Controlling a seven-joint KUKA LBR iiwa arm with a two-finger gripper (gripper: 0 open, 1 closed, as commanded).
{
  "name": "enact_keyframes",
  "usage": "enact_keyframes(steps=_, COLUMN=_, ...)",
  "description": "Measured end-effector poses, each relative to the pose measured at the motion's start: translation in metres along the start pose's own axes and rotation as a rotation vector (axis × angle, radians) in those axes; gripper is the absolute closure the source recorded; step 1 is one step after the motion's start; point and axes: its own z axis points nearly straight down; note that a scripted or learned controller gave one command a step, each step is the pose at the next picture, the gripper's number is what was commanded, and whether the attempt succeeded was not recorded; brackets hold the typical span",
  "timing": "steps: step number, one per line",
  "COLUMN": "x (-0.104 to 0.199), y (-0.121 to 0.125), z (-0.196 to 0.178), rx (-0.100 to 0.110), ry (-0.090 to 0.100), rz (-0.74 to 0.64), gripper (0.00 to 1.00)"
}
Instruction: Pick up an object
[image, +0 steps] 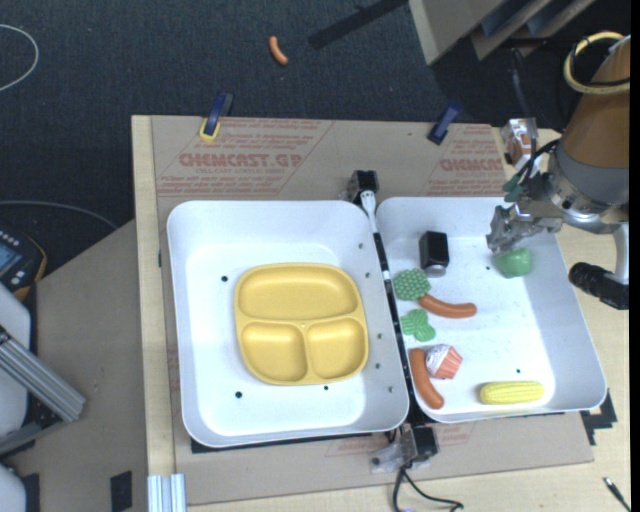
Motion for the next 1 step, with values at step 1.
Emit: enact_keyframes(steps=1, x=0.0379, y=0.0289, z=0.0095, rx=0.0, ry=0.0, rz=0.0, gripper=1.0)
